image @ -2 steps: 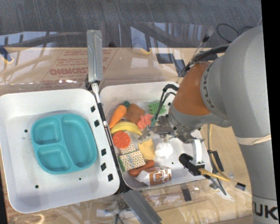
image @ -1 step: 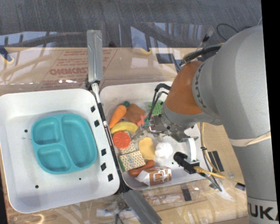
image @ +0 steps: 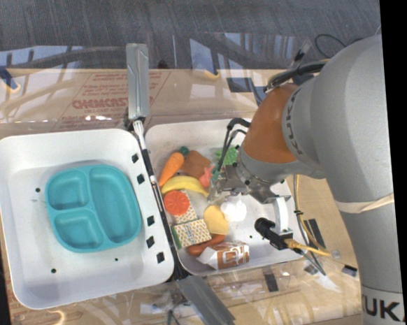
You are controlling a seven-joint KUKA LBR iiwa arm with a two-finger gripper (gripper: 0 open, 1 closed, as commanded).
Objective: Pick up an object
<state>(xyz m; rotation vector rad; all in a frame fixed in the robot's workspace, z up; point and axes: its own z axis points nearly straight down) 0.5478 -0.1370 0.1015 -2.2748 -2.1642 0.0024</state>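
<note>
Two bins: gripper, finger state indiscernible, amid crowded right bin; roomy left bin around teal tray.

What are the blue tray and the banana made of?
The tray looks like matte moulded plastic: one even turquoise colour, with rounded compartments. The banana is probably toy plastic too: smooth, uniformly yellow, faintly shiny. The picture can't confirm either.

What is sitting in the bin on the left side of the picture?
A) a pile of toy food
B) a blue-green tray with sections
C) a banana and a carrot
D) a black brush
B: the left bin holds a teal divided tray, while the banana, carrot and other toy food lie in the right bin.
</note>
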